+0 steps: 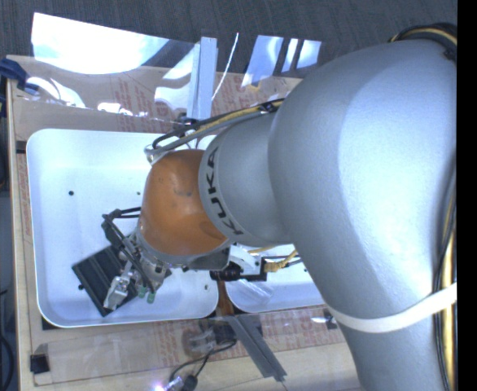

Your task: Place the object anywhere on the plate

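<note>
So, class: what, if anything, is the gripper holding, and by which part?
It cannot be told: the gripper sits low in the left bin, its tip too small and cluttered to show a held thing.

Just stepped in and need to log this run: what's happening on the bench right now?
The grey KUKA arm with the orange band reaches in from the right and hangs low over the left shallow white bin. Its two-finger gripper sits at the bin's near corner, beside a flat black rectangular object. Whether it grips anything cannot be made out. The arm's bulk covers most of the right white bin, so the plate's whereabouts cannot be told.
</note>
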`<action>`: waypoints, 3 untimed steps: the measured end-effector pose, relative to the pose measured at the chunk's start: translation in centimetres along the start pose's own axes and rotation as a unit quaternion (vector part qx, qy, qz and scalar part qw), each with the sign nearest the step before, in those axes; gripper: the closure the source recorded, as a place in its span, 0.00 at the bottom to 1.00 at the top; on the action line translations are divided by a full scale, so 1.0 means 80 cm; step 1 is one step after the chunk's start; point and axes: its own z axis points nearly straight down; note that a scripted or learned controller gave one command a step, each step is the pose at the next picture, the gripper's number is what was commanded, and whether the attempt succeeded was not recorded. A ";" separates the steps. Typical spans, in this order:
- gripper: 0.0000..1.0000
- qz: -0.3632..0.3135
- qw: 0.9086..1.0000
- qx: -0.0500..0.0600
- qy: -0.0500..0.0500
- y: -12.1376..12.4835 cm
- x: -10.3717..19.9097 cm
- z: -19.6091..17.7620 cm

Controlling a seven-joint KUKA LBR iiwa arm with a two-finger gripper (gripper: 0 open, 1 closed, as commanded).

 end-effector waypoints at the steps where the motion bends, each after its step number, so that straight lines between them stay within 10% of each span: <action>1: 1.00 0.081 0.997 -0.001 -0.002 0.051 0.022 -0.001; 2: 1.00 0.176 0.984 0.000 0.000 0.124 0.058 -0.115; 3: 1.00 0.144 0.990 0.000 0.000 0.082 0.038 -0.184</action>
